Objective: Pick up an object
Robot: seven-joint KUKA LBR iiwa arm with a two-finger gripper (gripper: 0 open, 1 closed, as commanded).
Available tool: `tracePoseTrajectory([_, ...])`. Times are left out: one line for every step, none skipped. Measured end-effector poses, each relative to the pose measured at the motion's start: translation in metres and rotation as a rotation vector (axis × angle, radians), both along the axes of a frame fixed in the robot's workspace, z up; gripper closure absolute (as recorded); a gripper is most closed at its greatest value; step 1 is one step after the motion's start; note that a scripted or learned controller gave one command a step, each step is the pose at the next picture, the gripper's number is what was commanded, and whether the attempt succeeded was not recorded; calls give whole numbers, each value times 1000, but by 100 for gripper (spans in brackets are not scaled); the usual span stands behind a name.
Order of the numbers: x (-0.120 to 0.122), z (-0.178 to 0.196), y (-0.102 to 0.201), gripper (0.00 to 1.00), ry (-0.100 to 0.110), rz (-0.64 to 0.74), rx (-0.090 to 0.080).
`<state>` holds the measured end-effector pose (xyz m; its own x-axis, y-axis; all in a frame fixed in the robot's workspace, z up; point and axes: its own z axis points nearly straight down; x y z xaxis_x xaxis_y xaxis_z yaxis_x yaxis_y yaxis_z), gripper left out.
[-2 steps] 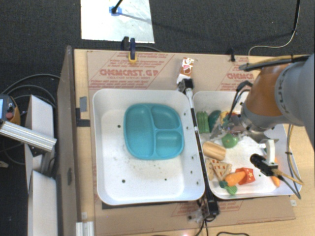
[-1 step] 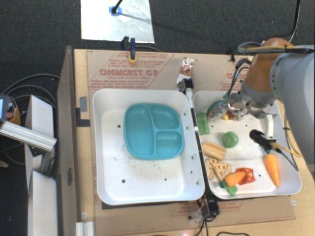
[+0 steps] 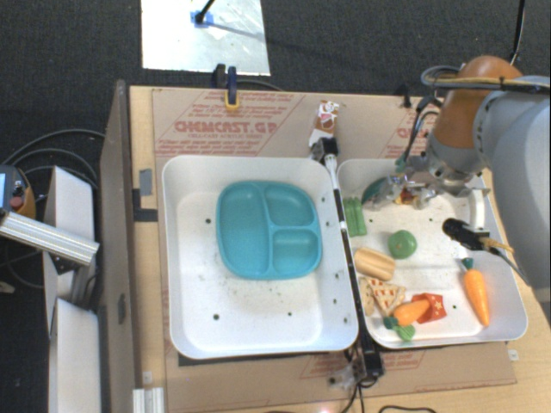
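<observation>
On the cardboard-covered tabletop (image 3: 258, 119), two white bins side by side. In the left bin (image 3: 185, 317), a teal divided plate (image 3: 268, 231) lying flat near the middle.

Over the far end of the right bin (image 3: 508, 321), the tool (image 3: 413, 188), reaching in from the right below the grey arm (image 3: 516, 136). Cannot tell how wide open, or whether anything gripped.

Just beside the tool, toward the bin's left wall, a dark teal item (image 3: 375, 189), too blurred to name. Along that left wall, a green block (image 3: 354, 216). Near the middle, a round green fruit (image 3: 402, 244), apart from the tool. Nearer the camera, a tan bread roll (image 3: 374, 263), touching a waffle-patterned wedge (image 3: 386, 297). Beside the wedge, a small orange piece (image 3: 406, 313) against a red piece (image 3: 434, 306). By the right wall, a toy carrot (image 3: 476, 295), tip toward the near edge.
</observation>
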<state>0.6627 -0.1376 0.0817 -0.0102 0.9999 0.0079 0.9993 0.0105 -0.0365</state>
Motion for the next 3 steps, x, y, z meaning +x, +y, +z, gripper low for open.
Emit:
tracePoseTrajectory([-1,-2,-5,0,-1,-4,1])
tracePoseTrajectory([6,31,21,0,-35,-3,-6])
tracePoseTrajectory([5,5,16,0,-29,-9,-11])
